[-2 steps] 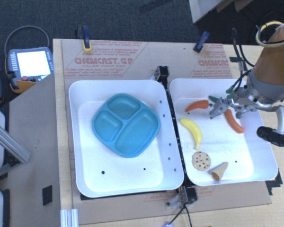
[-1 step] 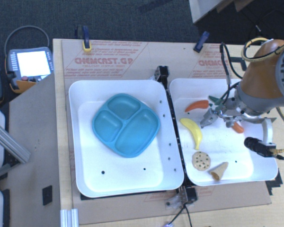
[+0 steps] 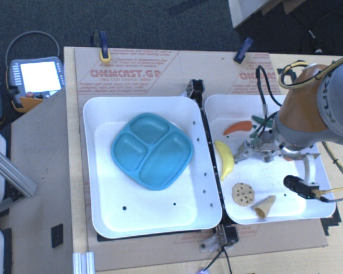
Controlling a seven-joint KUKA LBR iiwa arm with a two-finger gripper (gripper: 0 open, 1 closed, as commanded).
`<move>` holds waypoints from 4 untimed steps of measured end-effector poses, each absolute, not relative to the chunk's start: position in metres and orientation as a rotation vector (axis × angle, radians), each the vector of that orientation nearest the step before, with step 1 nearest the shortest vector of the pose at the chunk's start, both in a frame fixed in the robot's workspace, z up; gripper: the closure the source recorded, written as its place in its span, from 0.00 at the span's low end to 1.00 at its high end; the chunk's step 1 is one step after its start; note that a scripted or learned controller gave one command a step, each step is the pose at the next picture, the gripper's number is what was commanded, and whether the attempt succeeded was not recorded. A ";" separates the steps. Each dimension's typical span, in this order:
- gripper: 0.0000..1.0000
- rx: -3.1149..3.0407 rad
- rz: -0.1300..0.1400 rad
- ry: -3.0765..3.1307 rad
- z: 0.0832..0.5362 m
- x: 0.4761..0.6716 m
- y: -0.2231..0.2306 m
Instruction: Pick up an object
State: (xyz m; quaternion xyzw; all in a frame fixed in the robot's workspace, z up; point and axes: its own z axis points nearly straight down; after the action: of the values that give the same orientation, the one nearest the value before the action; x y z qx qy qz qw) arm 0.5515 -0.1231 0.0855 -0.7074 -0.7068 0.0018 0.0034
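My gripper (image 3: 247,152): low in right bin (image 3: 286,213), finger state I cannot tell.
Nearest object: banana (image 3: 224,158), just beside it.
Advice: centre over banana, descend straight.

Grey arm (image 3: 308,110) reaching in, wrist lowered

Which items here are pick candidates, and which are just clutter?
Pick candidates, all in the right bin:
banana
cookie
ice cream cone
orange carrot-like piece

Not part of the pick:
blue divided plate in the left bin
teach pendant off the bench
clamps on the board's far edge
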 end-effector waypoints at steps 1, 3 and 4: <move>1.00 -2.223 -0.001 -2.221 0.099 0.553 -0.123; 1.00 -2.224 -0.007 -2.228 0.212 0.548 -0.105; 1.00 -2.225 -0.007 -2.228 0.266 0.549 -0.105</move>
State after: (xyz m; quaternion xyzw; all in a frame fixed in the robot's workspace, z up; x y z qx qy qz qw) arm 0.5495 -0.1054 0.2659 -0.7066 -0.7076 -0.0022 -0.0038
